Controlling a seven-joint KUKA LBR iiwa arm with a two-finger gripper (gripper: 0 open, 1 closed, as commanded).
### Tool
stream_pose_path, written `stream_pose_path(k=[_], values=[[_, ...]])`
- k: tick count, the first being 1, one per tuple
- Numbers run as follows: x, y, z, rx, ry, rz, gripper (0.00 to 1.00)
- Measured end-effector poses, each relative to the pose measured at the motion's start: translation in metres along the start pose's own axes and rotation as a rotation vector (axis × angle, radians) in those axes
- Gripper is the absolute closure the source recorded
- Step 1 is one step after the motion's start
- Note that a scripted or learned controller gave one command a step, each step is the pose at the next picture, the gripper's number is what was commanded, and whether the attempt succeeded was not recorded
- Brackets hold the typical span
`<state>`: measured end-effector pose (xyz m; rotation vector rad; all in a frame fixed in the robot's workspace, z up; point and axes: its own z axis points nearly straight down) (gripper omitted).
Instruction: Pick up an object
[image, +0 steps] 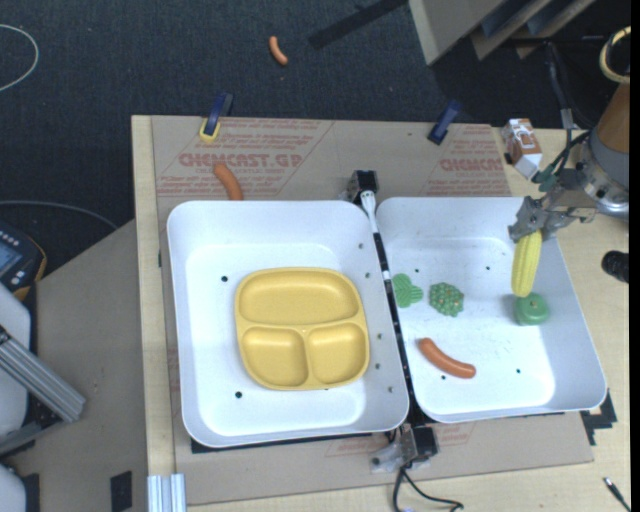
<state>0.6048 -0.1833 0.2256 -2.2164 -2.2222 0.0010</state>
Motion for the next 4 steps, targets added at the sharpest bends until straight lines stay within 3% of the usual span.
stream_pose_path(k=[3,4], values=[[0.112,-0.087,-0.008,0.001,0.0,0.0,1.0],[0.116,-0.077,0.007,0.002,0.0,0.002,1.0]])
